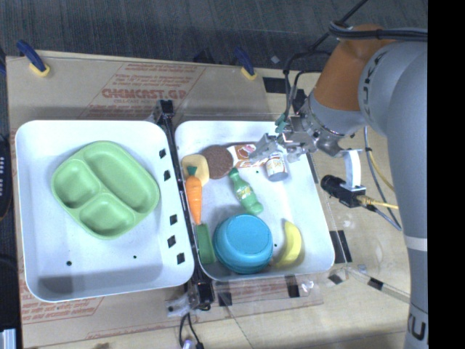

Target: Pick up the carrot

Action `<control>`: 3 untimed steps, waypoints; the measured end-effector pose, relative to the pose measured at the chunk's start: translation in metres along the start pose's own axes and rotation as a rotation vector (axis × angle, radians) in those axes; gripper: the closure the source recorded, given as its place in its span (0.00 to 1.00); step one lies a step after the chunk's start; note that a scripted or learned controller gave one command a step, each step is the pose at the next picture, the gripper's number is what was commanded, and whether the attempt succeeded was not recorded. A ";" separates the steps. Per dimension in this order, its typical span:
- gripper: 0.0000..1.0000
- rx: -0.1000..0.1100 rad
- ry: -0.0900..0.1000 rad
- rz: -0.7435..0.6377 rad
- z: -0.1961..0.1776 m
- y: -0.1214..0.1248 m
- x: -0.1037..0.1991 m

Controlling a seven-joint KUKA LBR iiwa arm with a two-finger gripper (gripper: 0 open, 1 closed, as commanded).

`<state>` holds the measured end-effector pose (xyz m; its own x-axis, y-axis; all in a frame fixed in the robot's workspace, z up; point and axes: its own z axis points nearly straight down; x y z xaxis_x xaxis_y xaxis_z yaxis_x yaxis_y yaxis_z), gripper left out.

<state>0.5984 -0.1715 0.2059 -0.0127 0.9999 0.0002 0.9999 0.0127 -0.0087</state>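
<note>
Lying along the left wall of the right bin (320, 217), the carrot (194, 197) points its orange tip toward the near edge of the tabletop (145, 86), its green top just beside a yellow-and-tan toy food (196, 167). That snug placement against the wall likely leaves little room for a finger on the wall side, so a grasp probably has to come along the carrot's free flank. The gripper (280, 145) hangs over the far right part of the same bin, well apart from the carrot and close above a small can (275, 168) and a red-and-white packet (245, 152); whether it is wide or narrow cannot be told from this slant, and nothing is seen held in it. A brown round patty (216, 160), a green bottle (245, 193), a blue bowl (244, 243) and a banana (291, 243) crowd the rest of that bin. The left bin (43, 267) carries a green divided plate (106, 187). Both white bins sit on brown board printed in red, clamped at the far edge by blue clips, with dark carpet beyond.
</note>
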 end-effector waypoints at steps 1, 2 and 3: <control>0.00 0.002 0.003 -0.110 0.036 -0.031 0.060; 0.00 -0.004 0.001 -0.212 0.014 -0.024 0.145; 0.00 0.005 -0.005 -0.072 0.090 0.015 0.068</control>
<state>0.6121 -0.1030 0.1160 -0.0849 0.9964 -0.0035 0.9963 0.0849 -0.0133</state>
